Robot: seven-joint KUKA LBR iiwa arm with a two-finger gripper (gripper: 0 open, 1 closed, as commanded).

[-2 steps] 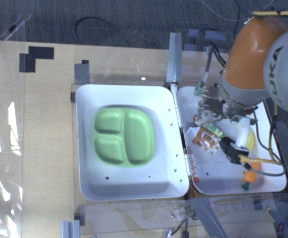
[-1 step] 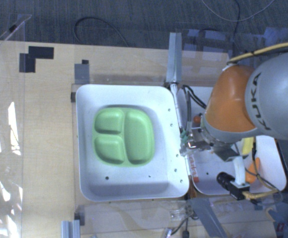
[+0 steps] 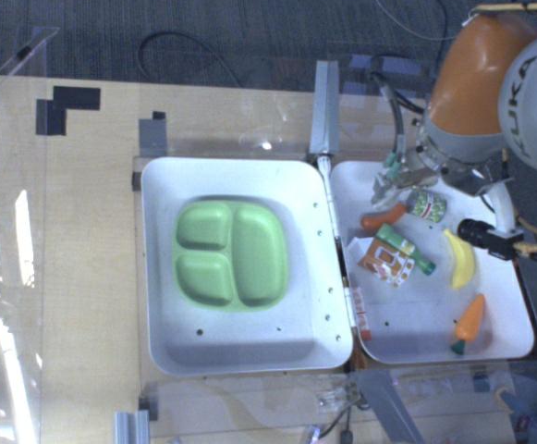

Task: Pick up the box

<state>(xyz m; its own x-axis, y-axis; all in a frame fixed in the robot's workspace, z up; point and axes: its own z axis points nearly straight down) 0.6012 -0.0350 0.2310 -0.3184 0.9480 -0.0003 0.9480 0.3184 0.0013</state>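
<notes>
The box is a small orange, white and green carton lying flat near the middle of the right bin. My gripper hangs over the back of that bin, above and a little behind the box. It is open and holds nothing. A red sausage lies between the gripper and the box.
A green-labelled can lies just right of the gripper. A yellow banana and an orange carrot lie on the right side of the bin. The left bin holds a green divided plate.
</notes>
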